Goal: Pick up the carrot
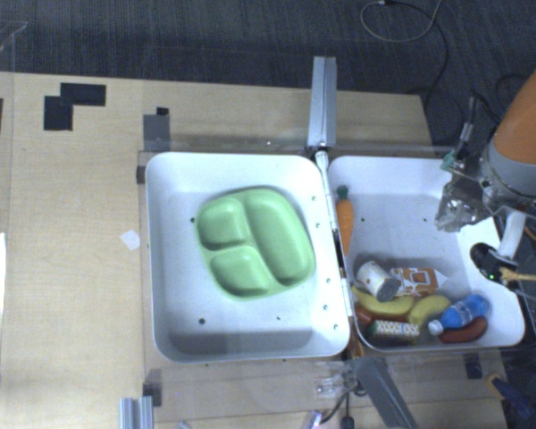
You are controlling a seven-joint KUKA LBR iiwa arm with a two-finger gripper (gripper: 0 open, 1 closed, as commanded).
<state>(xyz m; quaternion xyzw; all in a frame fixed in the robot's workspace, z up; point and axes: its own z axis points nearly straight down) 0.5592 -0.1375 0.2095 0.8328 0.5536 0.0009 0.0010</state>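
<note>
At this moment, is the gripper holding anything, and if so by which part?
Nothing is held. The gripper sits over the right bin's far right side, while the carrot lies against that bin's left wall, well apart from it.

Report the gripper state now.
Gripper: cannot be told; it hangs over the right bin's far right side, apart from the carrot.

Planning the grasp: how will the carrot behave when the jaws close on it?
The carrot looks stiff and smooth, likely a toy, so it probably keeps its shape. Its round, tapered body may roll or slip out of a squeeze. It lies along the left wall of the right bin, so that wall may crowd one side of the gripper.
</note>
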